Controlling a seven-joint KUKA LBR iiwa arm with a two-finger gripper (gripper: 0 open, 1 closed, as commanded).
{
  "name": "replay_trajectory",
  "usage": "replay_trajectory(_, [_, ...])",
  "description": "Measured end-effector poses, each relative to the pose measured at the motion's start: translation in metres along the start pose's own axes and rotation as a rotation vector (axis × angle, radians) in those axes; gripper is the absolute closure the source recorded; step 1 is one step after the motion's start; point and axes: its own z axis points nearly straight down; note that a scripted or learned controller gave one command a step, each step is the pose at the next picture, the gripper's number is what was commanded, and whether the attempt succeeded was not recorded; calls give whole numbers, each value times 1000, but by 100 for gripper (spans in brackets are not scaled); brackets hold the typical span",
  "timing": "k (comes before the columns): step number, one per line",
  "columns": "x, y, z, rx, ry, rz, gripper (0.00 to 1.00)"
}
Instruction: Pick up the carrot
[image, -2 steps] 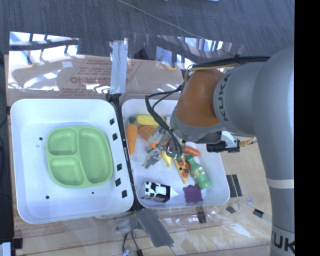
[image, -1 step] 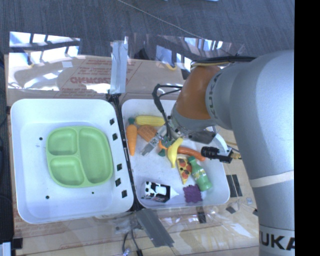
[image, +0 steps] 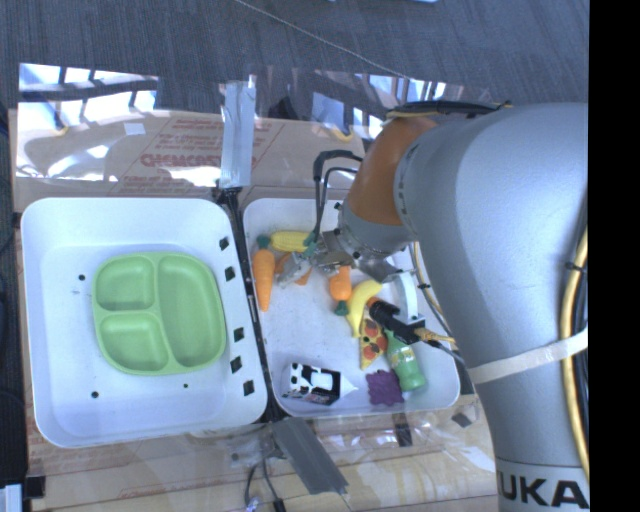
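The hand is reaching beside the carrot; I cannot tell its grip; next, closing around it

Place: robot lab bench
Signs: large grey KUKA arm; two shallow white plastic bins; plastic toy food

A dark grey carpeted floor is seen beyond the bench, where printed brown cardboard is laid under glossy clear sheeting by which bright light is reflected.
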Motion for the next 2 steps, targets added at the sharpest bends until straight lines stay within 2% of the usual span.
replay_trajectory(1, [2, 0, -9, 4, 0, -12, 100])
replay_trajectory(2, [75, 17, -100, -1, 0, 260, 100])
